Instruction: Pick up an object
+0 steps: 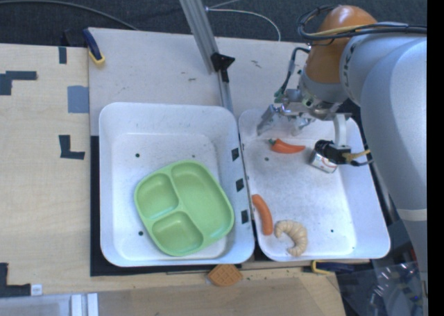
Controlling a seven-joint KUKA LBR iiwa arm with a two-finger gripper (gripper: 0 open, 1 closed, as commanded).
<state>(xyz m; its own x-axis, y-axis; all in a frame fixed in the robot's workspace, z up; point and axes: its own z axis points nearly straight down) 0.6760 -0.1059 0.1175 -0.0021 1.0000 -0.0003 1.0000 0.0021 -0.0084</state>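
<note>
My gripper (284,121) hovers over the far end of the right bin (319,196), fingers apart and holding nothing. I judge this spacing suits straddling the orange carrot (286,146), which lies in that bin's far end, just beside my fingertips.

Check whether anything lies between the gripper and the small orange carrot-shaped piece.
Nothing visible does. The gripper hangs beside the small orange carrot-shaped piece; the orange sausage-shaped piece and pale curled piece lie apart, near the front edge of the shallow white bin.
</note>
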